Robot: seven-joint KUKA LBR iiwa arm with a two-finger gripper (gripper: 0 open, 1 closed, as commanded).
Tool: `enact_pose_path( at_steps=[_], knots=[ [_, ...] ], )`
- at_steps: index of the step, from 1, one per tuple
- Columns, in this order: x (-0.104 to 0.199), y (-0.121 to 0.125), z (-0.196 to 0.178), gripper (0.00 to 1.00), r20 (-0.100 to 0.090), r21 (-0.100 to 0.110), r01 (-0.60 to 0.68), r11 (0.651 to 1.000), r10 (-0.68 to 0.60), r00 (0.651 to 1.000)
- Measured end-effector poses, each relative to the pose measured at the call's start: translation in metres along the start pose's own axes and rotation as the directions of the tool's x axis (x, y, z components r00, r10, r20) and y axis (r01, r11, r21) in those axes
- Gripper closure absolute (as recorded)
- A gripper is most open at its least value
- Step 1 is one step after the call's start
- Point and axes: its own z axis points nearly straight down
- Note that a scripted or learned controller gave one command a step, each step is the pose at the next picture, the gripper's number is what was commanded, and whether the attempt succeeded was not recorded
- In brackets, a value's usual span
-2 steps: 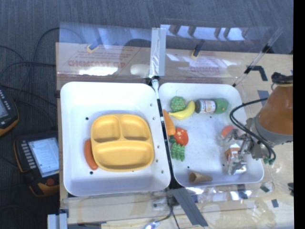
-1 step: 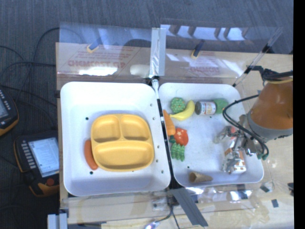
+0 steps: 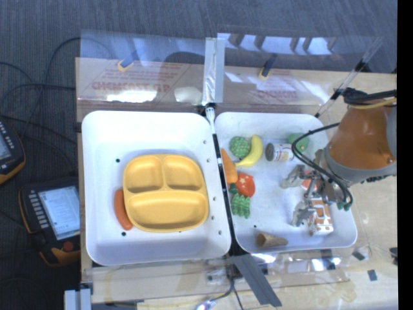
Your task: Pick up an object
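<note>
The right bin [image 3: 335, 237] holds several toy foods: a banana [image 3: 253, 151], a green broccoli [image 3: 239, 146], an orange carrot [image 3: 229, 166], a red tomato [image 3: 245, 185], a green bunch [image 3: 241, 205], a small jar [image 3: 281, 153] and a brown cone [image 3: 270, 240]. My gripper [image 3: 296, 197] hangs low over the right half of this bin, its two fingers spread apart with bare bin floor between them. It is open and holds nothing. The toys lie to its left, apart from it. A green piece [image 3: 295, 139] sits by the arm's cable.
The left bin [image 3: 97, 173] carries a yellow divided tray [image 3: 166, 192] with an orange sausage [image 3: 121, 209] beside its left edge. A ridge divides the two bins. The orange arm body [image 3: 361, 141] covers the right bin's far right corner.
</note>
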Motion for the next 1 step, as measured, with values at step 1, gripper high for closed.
enact_pose_path(
  at_steps=[1],
  knots=[
    [0.035,-0.0287,-0.0011,0.0,0.005,-0.001,0.027,1.0,-0.027,1.0]
  ],
)
